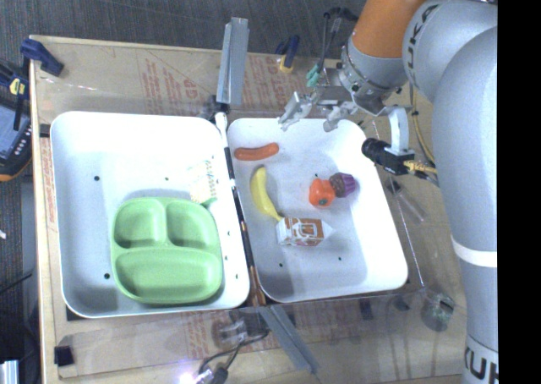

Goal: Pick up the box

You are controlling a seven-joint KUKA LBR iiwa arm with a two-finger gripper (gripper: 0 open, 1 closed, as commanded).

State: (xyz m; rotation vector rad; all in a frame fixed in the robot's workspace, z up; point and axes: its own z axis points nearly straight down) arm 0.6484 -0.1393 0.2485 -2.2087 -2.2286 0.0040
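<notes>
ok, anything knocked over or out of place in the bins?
Mostly fine. The box lies tilted in the right bin, skewed to its walls. A small pale item leans against the left bin's divider wall; cannot tell what.

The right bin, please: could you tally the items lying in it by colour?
Yellow: 1, the banana
Orange-red: 2, the sausage and the round fruit
Purple: 1, the small fruit
Brown and white: 1, the box
Total: 5
</notes>
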